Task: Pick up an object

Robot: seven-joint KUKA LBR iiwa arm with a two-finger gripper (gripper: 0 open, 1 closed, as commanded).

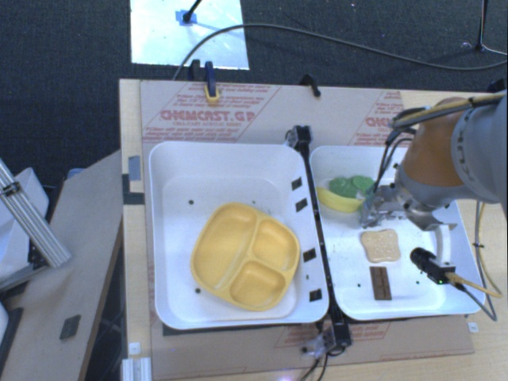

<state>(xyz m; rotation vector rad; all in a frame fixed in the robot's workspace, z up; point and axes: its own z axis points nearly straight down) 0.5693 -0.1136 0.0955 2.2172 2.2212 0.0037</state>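
Counter (131,213): pale wooden top, covered for the most part by a clear protective sheet (238,105) printed with red lettering. Two shallow white bins sit on the sheet, side by side and touching along a black centre strip (311,213). Left bin (171,236) is the larger in view; right bin (333,284) lies next to it. Blue-and-yellow clamp (210,82) grips the counter's far edge. Black clamp (309,86) sits further right on the same edge.

2 white bins (171,236), 1 yellow tray (244,255), 1 toast slice (381,246), 1 brown bar (381,283).
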